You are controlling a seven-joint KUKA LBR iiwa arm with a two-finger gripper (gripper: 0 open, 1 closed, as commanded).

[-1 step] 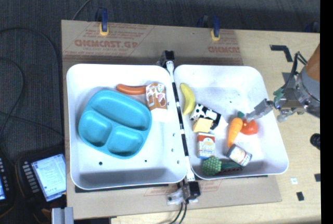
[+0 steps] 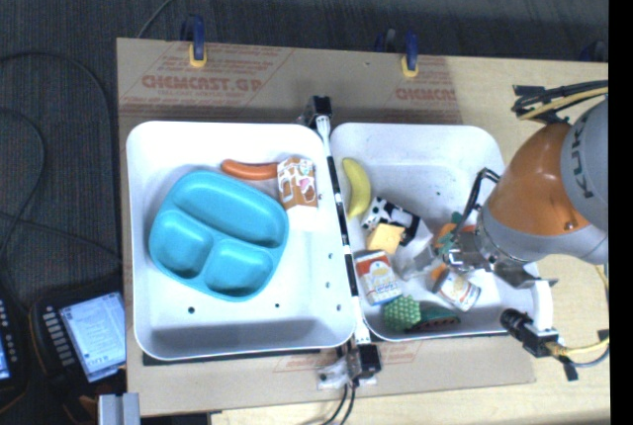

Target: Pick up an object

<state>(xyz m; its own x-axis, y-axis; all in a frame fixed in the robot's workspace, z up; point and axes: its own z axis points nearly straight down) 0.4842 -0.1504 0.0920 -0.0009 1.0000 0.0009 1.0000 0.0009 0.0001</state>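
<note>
**Pincer low in the right bin, among the clutter**

The pincer [image 2: 453,253] is down in the right bin [image 2: 475,138], toward that bin's right side and near its front edge. Its state cannot be told: the metal parts run together with the things beneath them. The grey arm [image 2: 593,178] with its orange band [image 2: 529,188] comes in over the bin's right rim and hides that part of the bin.

Just under the pincer lies a small white can [image 2: 459,292] with a red-and-white label, on its side near the front edge. Left of the pincer sits a yellow block [image 2: 385,238], and beyond it a black-and-white piece [image 2: 396,214]. A red-and-white carton [image 2: 377,277] lies near the bin's left wall, with a green knobbly thing [image 2: 401,312] in the front left corner. A banana [image 2: 355,187] lies along the left wall toward the back.

In the left bin [image 2: 148,314], a blue divided tray [image 2: 218,233] takes up the middle. Behind it lies an orange sausage shape [image 2: 249,169], and just beside that, near the bin's back right corner, stands a small printed carton [image 2: 297,183].

Both bins rest on the bench [image 2: 247,77], a brown board held by two clamps [image 2: 198,40] at its back edge.
</note>
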